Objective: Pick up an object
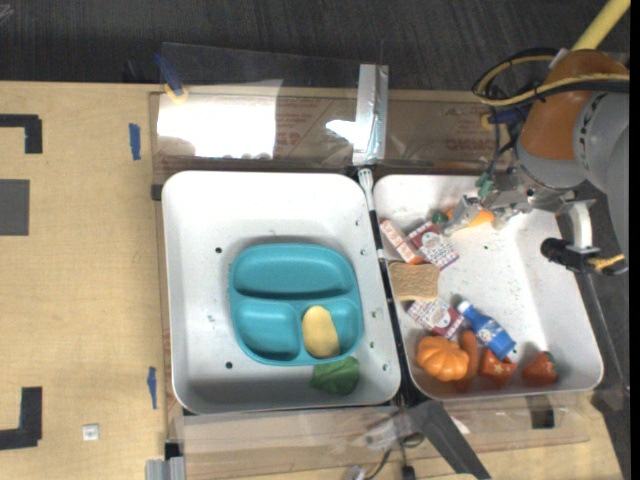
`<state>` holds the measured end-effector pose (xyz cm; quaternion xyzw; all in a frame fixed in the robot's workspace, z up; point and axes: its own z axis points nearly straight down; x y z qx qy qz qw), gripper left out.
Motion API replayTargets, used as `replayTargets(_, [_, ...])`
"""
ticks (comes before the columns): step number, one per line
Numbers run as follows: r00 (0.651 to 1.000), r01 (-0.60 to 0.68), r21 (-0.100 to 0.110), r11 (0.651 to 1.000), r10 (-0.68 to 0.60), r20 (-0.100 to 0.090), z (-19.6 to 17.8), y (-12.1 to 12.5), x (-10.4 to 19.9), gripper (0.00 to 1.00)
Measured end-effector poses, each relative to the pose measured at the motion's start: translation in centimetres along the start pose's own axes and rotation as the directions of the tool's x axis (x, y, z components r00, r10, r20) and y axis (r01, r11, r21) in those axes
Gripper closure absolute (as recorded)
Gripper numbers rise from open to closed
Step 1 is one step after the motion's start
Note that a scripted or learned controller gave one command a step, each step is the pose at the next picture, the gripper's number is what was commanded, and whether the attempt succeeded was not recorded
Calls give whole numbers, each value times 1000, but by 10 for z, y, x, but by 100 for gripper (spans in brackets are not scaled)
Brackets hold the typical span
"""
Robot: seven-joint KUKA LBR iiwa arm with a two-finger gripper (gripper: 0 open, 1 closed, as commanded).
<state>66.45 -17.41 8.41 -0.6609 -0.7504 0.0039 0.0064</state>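
Overhead, we log two white bins side by side on the bench. Left bin: a teal divided tray sits in its middle, with a yellow potato-like piece in the tray's lower right compartment. A green vegetable piece lies just outside the tray, against the bin's near wall.

Right bin: several small things are scattered here. Red-and-white packets lie near the far left corner, a tan slice just below them, and another packet nearer us. A blue-and-white carton lies tilted beside a small orange pumpkin. Two red tomato-like pieces rest along the near wall.

Arm reaches in from the right, wrist over the right bin's far edge. Gripper hangs at the far end of that bin, close to a small orange piece. We cannot tell its opening, nor whether it has hold of anything.
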Motion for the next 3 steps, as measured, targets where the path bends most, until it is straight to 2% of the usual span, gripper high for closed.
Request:
replayTargets(1, [991,-136,-18,991,136,3,-1,-47,6,0])
replayTargets(2, [995,-95,-1,995,95,5,-1,2,13,0])
replayTargets(3, [996,-94,19,995,94,-2,-6,-2,16,100])
